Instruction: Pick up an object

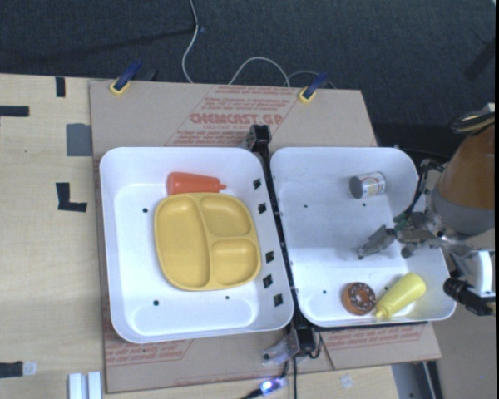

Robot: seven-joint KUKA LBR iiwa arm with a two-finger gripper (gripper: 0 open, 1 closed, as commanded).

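Note:
My gripper (371, 245) reaches into the right bin (316, 214) from the right edge, low over the bin's bare floor near its middle. A small silver can (367, 185) lies above it, toward the back of the bin. A chocolate donut (359, 298) and a yellow squeeze bottle (401, 295) lie side by side at the bin's front, below the gripper. None of the three touches the gripper.
The left bin (125, 223) holds a yellow divided plate (206, 241) with an orange bottle (195, 183) behind it. A ridge with black clips (270, 223) separates the two bins. The arm's orange band (474, 173) hangs over the right bin's right rim.

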